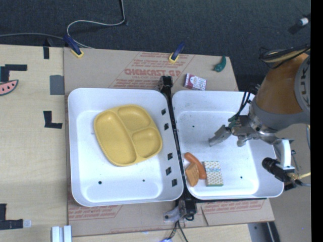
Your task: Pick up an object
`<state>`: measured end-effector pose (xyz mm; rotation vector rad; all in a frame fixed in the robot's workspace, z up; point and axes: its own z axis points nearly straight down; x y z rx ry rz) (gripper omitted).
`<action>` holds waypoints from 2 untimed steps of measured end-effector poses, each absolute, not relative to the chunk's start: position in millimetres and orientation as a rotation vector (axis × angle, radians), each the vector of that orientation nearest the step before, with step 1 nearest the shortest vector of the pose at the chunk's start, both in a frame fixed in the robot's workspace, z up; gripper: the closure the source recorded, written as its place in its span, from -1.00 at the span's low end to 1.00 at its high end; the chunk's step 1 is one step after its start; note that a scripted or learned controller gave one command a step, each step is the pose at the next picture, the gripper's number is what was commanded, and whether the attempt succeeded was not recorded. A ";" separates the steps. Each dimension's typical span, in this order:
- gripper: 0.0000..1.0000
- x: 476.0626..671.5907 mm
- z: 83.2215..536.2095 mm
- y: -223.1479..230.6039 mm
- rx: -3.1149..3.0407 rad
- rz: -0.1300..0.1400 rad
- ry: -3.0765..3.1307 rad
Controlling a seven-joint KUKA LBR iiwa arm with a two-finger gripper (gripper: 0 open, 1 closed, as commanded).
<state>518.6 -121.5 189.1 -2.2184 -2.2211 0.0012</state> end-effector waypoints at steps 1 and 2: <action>-1.00 601.2 86.4 -96.5 -2.222 -0.006 -2.228; 1.00 600.6 95.7 -97.2 -2.221 -0.004 -2.227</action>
